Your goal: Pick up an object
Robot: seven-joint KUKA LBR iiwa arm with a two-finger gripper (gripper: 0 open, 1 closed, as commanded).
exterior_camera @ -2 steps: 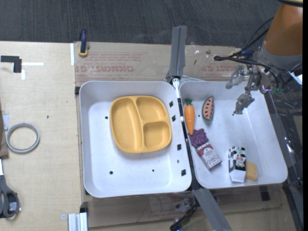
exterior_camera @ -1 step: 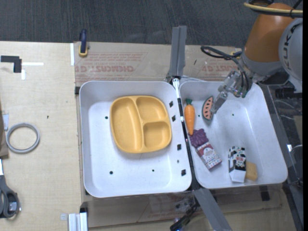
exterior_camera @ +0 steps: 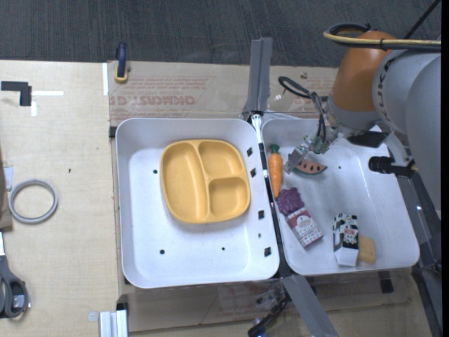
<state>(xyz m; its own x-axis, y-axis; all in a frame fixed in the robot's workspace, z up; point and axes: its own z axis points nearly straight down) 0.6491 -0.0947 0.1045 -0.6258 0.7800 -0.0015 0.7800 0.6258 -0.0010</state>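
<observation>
My gripper (exterior_camera: 307, 151) is low in the right bin (exterior_camera: 393, 209), near its back left part. It hangs right above a watermelon slice (exterior_camera: 312, 167), which lies on the bin floor just below and to its right. A carrot (exterior_camera: 275, 173) lies along the bin's left wall. In front of it are a purple bunch of grapes (exterior_camera: 289, 200) and a small red and white packet (exterior_camera: 306, 229). Near the front right corner, a black and white milk carton (exterior_camera: 344, 237) stands beside a yellow block (exterior_camera: 365, 250).
The left bin (exterior_camera: 140, 237) holds a yellow divided plate (exterior_camera: 205, 180). On the bench to the left lie a grey ring (exterior_camera: 31, 201) and scissors (exterior_camera: 12, 295). The arm's orange band (exterior_camera: 358, 76) and grey body loom over the right bin's back right.
</observation>
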